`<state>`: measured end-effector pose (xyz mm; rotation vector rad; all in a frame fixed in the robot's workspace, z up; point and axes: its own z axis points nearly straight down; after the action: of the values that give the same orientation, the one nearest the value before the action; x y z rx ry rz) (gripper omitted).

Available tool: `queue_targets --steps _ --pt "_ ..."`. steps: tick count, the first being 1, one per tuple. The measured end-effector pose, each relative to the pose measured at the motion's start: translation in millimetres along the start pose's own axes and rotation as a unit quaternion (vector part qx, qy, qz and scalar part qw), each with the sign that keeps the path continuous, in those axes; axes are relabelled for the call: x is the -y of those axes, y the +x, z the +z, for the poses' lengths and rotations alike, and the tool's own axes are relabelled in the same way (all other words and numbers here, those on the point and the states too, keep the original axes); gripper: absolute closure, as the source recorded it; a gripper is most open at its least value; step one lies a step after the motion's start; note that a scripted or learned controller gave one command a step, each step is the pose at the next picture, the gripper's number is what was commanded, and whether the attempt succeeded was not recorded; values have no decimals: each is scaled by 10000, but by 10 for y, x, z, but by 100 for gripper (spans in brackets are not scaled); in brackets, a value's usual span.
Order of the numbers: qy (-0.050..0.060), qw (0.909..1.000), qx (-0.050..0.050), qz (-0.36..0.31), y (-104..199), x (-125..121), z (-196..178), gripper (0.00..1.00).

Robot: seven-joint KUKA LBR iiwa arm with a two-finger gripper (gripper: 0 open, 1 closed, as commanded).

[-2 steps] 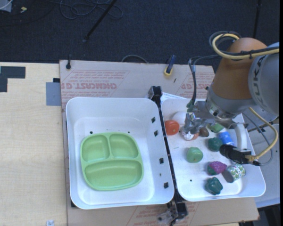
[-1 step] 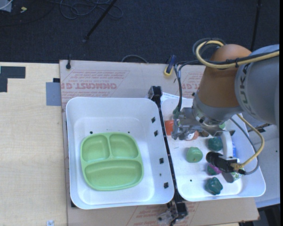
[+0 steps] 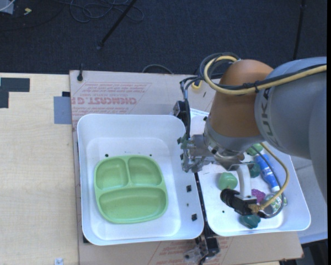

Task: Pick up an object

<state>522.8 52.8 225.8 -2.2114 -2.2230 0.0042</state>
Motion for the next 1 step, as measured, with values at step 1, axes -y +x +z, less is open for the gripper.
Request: queue_targets --steps 1 --pt "-4 10000 4 -2 546 205 -91 100"
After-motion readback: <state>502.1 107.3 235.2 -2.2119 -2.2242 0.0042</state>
